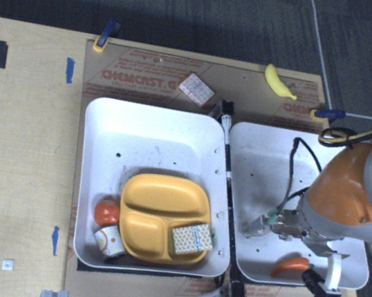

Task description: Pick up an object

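White right bin [263,149]; the pincer [255,227] hangs low, state unclear. Carrot [291,266] lies just beside: centre, then descend.

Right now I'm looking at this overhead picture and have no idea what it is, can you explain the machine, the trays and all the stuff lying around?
This is one camera fixed above a workbench, looking down at a slant. The big grey and orange shape on the right is a robot arm reaching in; its job is to pick up an object. At its tip is a gripper, low over the right bin. I can't tell if it grips anything. An orange-red object lies near it in that bin.

The left bin holds a yellow divided tray, with a patterned packet in one compartment. Beside the tray are a red ball and a small white and orange object.

Behind the bins, on cardboard, lie a banana and a small patterned box.
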Robot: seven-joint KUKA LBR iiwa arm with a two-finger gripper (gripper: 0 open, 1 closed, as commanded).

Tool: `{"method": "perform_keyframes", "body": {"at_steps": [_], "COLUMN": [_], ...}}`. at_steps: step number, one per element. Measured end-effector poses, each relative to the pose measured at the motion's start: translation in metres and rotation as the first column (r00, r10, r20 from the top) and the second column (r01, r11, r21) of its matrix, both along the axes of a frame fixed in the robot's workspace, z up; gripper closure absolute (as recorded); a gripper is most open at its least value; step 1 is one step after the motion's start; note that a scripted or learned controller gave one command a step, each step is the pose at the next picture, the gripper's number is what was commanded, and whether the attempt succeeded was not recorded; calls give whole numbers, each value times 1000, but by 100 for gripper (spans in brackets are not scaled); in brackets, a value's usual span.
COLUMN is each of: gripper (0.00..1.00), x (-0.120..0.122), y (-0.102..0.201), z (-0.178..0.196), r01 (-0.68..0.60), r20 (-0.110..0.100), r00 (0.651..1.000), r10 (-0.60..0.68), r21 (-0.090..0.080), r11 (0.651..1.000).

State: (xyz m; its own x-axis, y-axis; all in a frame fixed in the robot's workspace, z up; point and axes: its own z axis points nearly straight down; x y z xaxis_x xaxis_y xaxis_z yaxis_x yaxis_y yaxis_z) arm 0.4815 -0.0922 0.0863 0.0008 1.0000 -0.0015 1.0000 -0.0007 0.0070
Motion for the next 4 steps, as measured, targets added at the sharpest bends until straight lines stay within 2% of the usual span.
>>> {"method": "perform_keyframes", "body": {"at_steps": [4], "gripper": [0], "x": [0], "y": [-8], "z": [0], "r01": [-2], "r20": [-1], "r00": [1000], "r10": [2], "r21": [2], "r11": [1000]}}
